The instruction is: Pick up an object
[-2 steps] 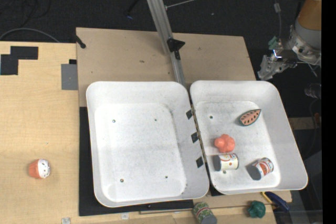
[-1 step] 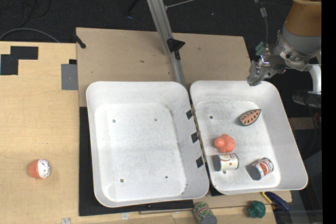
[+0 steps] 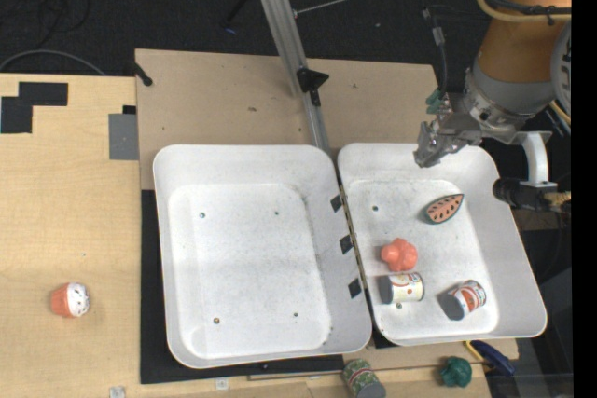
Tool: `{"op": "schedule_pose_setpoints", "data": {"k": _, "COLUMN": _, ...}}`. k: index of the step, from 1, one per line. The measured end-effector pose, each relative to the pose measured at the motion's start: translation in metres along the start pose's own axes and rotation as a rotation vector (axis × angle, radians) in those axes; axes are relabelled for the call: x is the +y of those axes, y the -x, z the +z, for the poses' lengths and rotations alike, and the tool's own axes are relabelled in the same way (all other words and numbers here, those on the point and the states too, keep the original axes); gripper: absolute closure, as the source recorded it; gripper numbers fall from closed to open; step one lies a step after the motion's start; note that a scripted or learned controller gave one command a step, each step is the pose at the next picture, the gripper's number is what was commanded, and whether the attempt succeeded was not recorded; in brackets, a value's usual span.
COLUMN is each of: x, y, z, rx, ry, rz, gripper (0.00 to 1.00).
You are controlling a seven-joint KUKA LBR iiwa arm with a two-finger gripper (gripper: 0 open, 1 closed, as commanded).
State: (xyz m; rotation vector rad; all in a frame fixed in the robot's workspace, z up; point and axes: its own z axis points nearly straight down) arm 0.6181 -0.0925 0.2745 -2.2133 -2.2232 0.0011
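**Right bin stocked, end effector above its far rim**

Nearest the camera, at the bench's (image 3: 75,200) front edge, stand a small dark can (image 3: 360,377) and a green lump (image 3: 456,372), both outside the bins. A red-and-white ball (image 3: 70,300) lies well apart on the bench to the left.

Left bin (image 3: 177,168): white, shallow, nothing noted on its floor.

Right bin (image 3: 518,294): four items. A watermelon slice (image 3: 444,209) lies toward the far right. A red fruit (image 3: 399,253) sits near the centre, with a white cup (image 3: 404,288) on its side just beside it on the near side. A red-and-white tin (image 3: 464,298) lies tilted to the right of the cup, apart from it.

Arm (image 3: 522,23): grey with orange band, entering from the right. The end effector (image 3: 433,147) hangs over the far rim of the right bin, well apart from all four items. Nothing is seen between its fingers; whether they stand apart or together cannot be told from this view.

A metal rail (image 3: 284,28) runs from the top of the view down toward the gap between the bins.
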Motion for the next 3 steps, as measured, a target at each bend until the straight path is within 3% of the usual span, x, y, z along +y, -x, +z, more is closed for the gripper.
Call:
{"op": "schedule_pose_setpoints", "data": {"k": 1, "x": -0.029, "y": -0.048, "z": 0.019, "rx": 0.000, "ry": -0.003, "rz": 0.001, "gripper": 1.00}}
{"op": "schedule_pose_setpoints", "data": {"k": 3, "x": -0.068, "y": -0.148, "z": 0.022, "rx": -0.001, "ry": -0.003, "rz": 0.000, "gripper": 1.00}}
